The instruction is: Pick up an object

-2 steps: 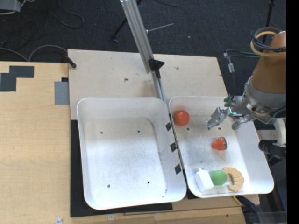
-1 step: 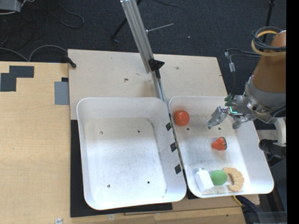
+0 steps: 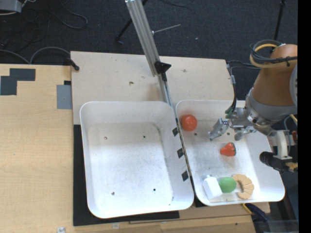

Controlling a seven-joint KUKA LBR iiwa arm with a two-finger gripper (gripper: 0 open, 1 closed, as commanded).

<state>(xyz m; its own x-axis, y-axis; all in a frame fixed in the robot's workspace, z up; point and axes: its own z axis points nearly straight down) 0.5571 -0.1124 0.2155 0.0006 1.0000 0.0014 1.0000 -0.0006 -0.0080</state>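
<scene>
White right bin [image 3: 272, 191], gripper [image 3: 227, 134] apparently open, empty, betw. tomato [image 3: 189, 123] & strawberry [image 3: 228, 150].

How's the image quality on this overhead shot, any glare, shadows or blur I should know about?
Camera view: lighting is even and soft, with faint shadows under the red ball and strawberry; the white bins look bright, nearly washed out; the tool is a little soft, so its fingers are hard to read; the floor behind is dark.
</scene>
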